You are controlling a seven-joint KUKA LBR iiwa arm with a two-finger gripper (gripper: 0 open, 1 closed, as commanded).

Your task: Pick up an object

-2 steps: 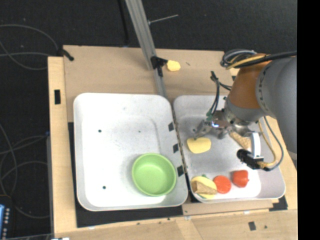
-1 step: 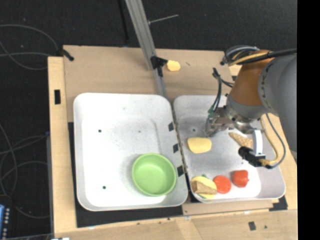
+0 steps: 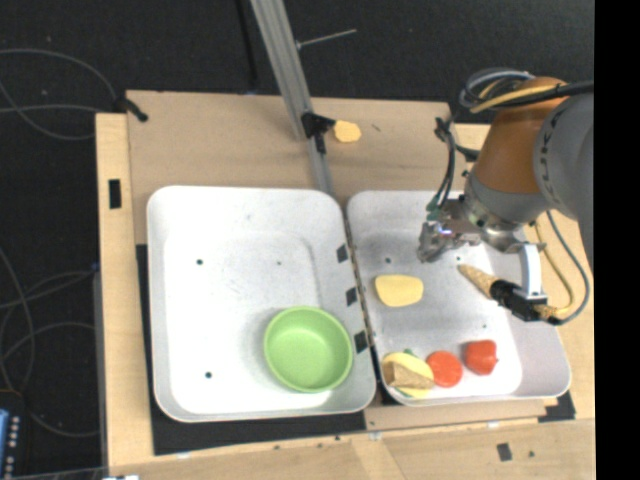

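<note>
Arm (image 3: 515, 158): grey with an orange band, reaching in from the right side of the frame, over the upper part of the right bin.
Gripper (image 3: 432, 246): low over the right bin, a bit above and to the right of the yellow piece. Jaws too small and dark to tell if apart or together. Nothing seen between them.
Right bin (image 3: 400, 213): white, at centre right of the frame.
Yellow piece (image 3: 399, 290): flat and pale, in the middle of the right bin.
Red tomato (image 3: 445, 369): near the bottom edge of the right bin.
Red pepper (image 3: 481, 357): just right of the tomato.
Yellow and tan thing (image 3: 409, 373): in the bottom left corner of the right bin, touching the tomato.
Cone shape (image 3: 477, 279): tan, at the right side of the right bin, next to a black part.
Left bin (image 3: 230, 248): white, at centre left.
Green bowl (image 3: 308, 349): in the lower right part of the left bin.
Small orange bit (image 3: 347, 132): on the bench, above the bins.
</note>
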